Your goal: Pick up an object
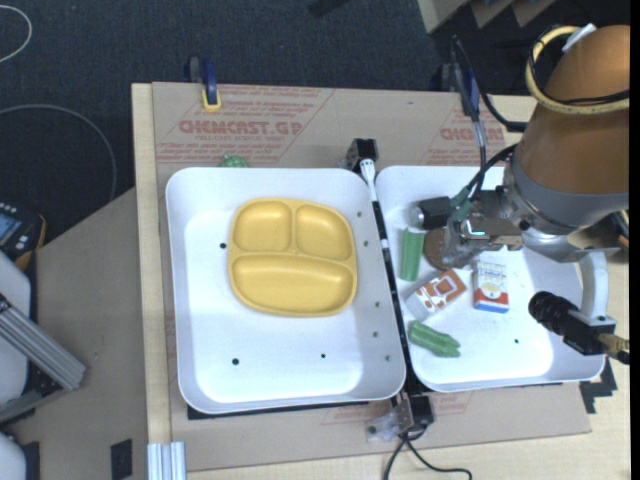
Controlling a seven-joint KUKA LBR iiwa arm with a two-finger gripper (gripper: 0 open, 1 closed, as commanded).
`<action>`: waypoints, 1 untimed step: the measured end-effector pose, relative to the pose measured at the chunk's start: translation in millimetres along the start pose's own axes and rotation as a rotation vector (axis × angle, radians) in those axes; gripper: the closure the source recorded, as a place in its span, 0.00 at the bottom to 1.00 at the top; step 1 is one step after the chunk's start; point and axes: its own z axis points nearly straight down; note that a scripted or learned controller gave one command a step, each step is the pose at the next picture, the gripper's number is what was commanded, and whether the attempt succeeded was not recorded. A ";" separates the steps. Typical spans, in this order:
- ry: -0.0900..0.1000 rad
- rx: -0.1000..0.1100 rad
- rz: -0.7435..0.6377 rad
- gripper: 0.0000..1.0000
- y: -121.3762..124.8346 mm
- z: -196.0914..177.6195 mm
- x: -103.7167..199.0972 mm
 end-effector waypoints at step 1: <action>0.001 -0.003 -0.003 1.00 2.6 -90.2 59.1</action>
